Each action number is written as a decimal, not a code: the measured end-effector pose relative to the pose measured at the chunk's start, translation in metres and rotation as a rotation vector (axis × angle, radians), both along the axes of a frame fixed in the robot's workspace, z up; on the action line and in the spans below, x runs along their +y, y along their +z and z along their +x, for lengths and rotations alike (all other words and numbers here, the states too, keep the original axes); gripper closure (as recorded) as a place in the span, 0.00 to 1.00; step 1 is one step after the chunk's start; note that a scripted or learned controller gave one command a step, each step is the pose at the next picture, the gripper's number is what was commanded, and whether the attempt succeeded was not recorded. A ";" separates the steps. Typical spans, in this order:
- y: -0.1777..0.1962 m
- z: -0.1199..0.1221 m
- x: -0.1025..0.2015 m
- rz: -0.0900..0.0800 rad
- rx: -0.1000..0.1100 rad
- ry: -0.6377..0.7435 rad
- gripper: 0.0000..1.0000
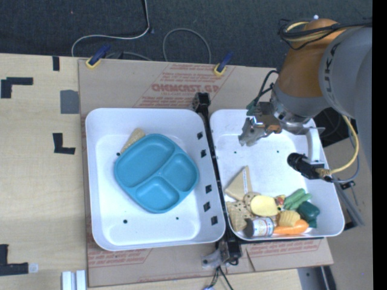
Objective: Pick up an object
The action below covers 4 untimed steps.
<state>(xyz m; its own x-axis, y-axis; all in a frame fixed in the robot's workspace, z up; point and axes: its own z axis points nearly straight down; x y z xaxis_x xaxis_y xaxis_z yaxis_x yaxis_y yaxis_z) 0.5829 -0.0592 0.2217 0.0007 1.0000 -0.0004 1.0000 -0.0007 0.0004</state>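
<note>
Arm: the grey arm [326, 71] with its orange band reaches in over the right bin [338, 213], wrist bent down toward the bin's upper half.

Gripper: the gripper [248, 139] hangs above bare white floor near the bin's top left corner. Nothing sits between its fingers; whether they are spread or pinched I cannot tell from this slant.

Candidates: the pile lies well below the gripper, along the bin's bottom edge. Nearest to the tool is a tan wedge [239, 186], down and slightly left of it. Past that comes a yellow lemon-like piece [263, 205], a small can [261, 226], an orange carrot shape [291, 228] and a green vegetable piece [297, 198] off toward the lower right.

Other bin: to the tool's left, across the divider, the left bin [100, 162] holds a blue divided plate [157, 172], with a tan piece [134, 139] peeking out from under its upper edge.

Progress: early, by my reading. Nothing is lifted, nothing is touched, and every object lies flat in its bin.

Left to do: by my judgement, nearly all of it: travel down toward the pile, settle on one item, descend, close and raise it clear.

Watch out: the pile is tightly packed, so a clean grab on just one piece looks tricky; the wedge stands most apart.
</note>
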 end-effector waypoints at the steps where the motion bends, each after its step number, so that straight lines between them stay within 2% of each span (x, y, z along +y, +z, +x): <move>1: 0.007 -0.006 -0.077 -0.002 0.001 -0.005 1.00; 2: -0.018 -0.045 -0.010 0.003 0.006 0.005 1.00; 3: -0.039 0.022 0.052 0.002 -0.001 0.009 1.00; 4: 0.012 0.001 -0.002 -0.001 -0.002 -0.002 1.00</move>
